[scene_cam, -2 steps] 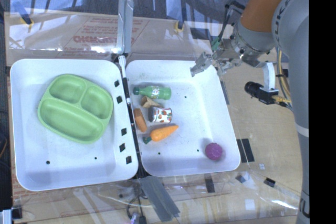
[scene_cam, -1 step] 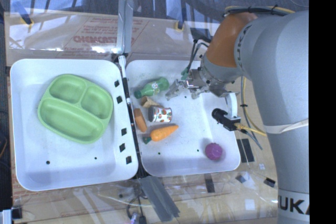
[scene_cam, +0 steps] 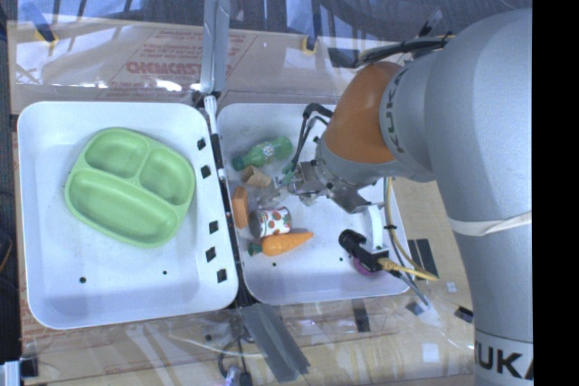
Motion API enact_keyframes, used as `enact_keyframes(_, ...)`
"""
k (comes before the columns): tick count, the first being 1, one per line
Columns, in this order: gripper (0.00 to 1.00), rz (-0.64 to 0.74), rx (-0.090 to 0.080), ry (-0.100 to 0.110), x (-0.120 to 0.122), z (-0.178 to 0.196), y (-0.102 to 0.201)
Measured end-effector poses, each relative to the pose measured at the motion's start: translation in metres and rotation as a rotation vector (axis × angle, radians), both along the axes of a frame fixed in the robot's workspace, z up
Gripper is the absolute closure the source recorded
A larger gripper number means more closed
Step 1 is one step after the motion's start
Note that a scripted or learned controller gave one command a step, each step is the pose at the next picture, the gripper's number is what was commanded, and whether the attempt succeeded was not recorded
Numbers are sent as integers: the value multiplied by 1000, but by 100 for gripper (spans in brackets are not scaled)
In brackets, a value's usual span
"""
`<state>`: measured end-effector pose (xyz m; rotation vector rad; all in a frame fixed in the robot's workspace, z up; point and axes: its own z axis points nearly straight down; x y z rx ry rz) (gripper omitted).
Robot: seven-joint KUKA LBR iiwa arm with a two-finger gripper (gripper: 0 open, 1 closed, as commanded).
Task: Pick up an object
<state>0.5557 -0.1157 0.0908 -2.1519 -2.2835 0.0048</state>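
From above, my arm comes in from three o'clock over the right bin. My gripper sits low near the bin's middle; spread or pinched, I cannot tell. At its nine o'clock lies a green bottle. Toward seven o'clock: a small can, a carrot, a sausage. The left bin carries a green divided plate.

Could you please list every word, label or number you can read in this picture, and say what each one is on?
"KUKA", partly cut off, on the grey arm.
Red print on the clear sheet behind the bins: too blurred to read.
Label on the small can: too small to read.
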Motion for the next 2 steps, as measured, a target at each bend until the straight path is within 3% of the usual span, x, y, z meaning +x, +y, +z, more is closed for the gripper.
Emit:
enact_keyframes(1,0,91,1,-2,-54,1,0)
enact_keyframes(2,100,94,0,0,-54,9,-1)
